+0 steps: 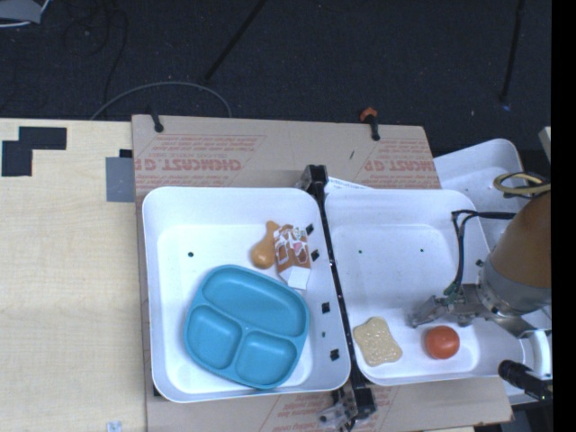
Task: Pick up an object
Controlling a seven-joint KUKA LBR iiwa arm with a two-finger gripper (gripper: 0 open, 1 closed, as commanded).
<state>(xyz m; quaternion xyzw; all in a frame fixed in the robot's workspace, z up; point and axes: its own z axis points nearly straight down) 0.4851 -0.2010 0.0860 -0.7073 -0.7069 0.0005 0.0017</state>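
The grey metal pincer (pixel 438 311) hangs low in the right white bin (pixel 396 214), just above the small round red ball (pixel 441 341); whether it is released or clenched I cannot tell. Descending off-centre could nudge the ball rolling towards the beige bread-shaped toy (pixel 376 341)

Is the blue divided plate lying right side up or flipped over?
Right side up. The blue divided plate lies flat in the left bin, its three compartments facing the camera with raised ridges between them.
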